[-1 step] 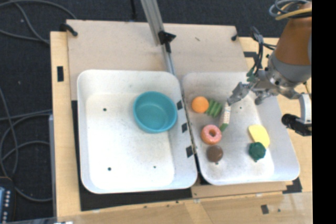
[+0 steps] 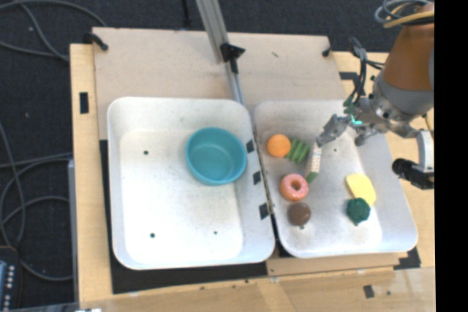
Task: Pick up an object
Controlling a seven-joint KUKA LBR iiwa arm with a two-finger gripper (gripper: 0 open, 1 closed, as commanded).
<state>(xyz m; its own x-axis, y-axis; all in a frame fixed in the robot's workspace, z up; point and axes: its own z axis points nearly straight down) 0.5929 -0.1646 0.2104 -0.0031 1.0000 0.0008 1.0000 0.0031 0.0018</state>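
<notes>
Bench [image 2: 168,62] | right bin [image 2: 387,230]: toys | hand [image 2: 330,131] above bin, grip unreadable | arm [image 2: 409,62] cropped

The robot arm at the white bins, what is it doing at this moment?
The arm reaches in from the right, and its gripper hangs over the right bin, near the far edge, holding nothing. Below it lie an orange ball, a green piece, a pink donut, a brown ball, a yellow block and a dark green lump. The left bin holds a blue bowl.
</notes>
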